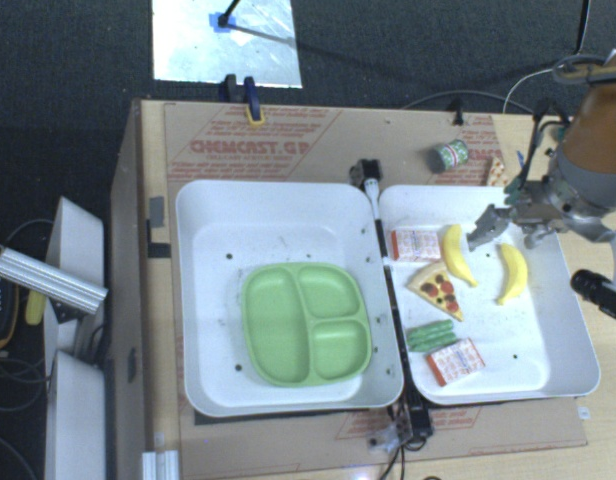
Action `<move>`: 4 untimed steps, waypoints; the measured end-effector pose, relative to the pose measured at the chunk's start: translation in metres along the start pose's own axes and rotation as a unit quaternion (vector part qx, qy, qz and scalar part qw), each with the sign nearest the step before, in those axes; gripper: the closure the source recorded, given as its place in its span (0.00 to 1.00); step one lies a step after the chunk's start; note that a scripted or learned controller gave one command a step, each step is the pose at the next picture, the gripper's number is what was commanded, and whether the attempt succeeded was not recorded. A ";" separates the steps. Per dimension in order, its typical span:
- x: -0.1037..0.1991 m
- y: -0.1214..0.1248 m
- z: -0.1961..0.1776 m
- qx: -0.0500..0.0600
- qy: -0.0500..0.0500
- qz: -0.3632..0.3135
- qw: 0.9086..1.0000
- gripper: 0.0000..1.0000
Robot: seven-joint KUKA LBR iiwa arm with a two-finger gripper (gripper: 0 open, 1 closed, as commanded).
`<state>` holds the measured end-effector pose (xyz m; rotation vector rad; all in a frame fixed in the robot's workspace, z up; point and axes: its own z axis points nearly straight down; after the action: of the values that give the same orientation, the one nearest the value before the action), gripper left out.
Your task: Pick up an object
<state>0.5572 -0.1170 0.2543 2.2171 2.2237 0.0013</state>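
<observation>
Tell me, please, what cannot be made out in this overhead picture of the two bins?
- Gripper: in the camera view, blur keeps its finger state unreadable.
- Arm: cut off by the right edge.
- Small can behind the right bin: label too small to read.
- Two red and white packets: print too small to read.
- Green item by the pizza slice: too blurred to identify.

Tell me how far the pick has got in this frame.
Nothing looks picked yet. The gripper hangs over the right bin, just right of one banana, nothing visibly between its fingers. The other banana, pizza slice and packets lie loose. Grasping and lifting remain.
</observation>
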 end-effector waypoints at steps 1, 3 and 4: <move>-0.001 0.013 0.084 0.001 0.000 0.001 1.000 0.00; -0.044 0.115 0.164 -0.006 -0.002 -0.001 1.000 0.00; -0.043 0.116 0.152 -0.008 -0.001 -0.003 1.000 1.00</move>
<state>0.6740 -0.1593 0.1024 2.2025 2.2212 0.0166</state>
